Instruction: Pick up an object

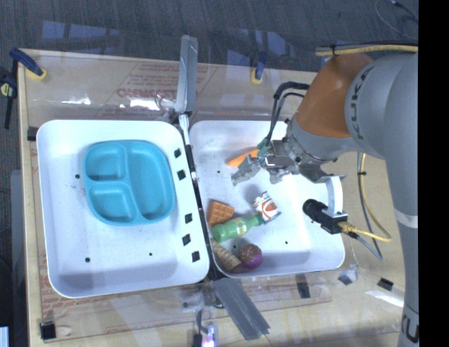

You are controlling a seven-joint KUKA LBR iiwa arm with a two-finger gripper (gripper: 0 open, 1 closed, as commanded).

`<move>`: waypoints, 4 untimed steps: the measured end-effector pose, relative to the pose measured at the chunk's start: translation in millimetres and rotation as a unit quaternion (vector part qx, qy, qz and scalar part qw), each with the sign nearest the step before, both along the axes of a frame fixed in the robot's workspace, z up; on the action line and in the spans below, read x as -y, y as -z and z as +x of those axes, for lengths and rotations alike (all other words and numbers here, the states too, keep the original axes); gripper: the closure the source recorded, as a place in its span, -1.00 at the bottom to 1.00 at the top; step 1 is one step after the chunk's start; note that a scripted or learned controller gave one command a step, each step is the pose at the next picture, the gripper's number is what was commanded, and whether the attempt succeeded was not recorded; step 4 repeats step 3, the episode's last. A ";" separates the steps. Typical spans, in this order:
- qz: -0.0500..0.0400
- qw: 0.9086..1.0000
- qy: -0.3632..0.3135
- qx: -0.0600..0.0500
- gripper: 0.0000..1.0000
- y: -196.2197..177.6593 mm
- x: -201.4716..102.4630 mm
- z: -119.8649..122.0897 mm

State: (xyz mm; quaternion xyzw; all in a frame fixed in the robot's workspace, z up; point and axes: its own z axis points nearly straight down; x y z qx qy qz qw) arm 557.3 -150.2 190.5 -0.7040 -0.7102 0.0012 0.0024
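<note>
My gripper (247, 168) hangs over the upper middle of the right bin (311, 241), reaching in from the right. A small orange piece (242, 156) lies right beside its upper edge; I cannot tell whether they touch. Lower in the same bin lie a red and white can (266, 207), a green bottle (235, 228) on its side, an orange waffle-patterned piece (220, 212), a purple round thing (251, 254) and a brownish cone (225, 255). These lie apart from the gripper, below it.
The left bin (58, 251) holds a blue compartment plate (130, 181). A divider with black clips (186, 194) runs between the bins. The arm's black fitting and yellow cable (332, 221) hang over the right bin's right side.
</note>
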 end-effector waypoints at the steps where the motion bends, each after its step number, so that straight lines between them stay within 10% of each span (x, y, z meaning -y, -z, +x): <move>1: 0.000 0.998 -0.064 0.001 -1.00 83.6 61.3 -22.9; 2: 0.000 0.998 -0.067 0.000 1.00 74.4 61.1 -21.6; 3: 0.000 0.999 -0.039 0.001 1.00 -30.6 23.5 -38.2; 4: 0.000 0.999 -0.039 0.001 1.00 -30.6 23.5 -38.2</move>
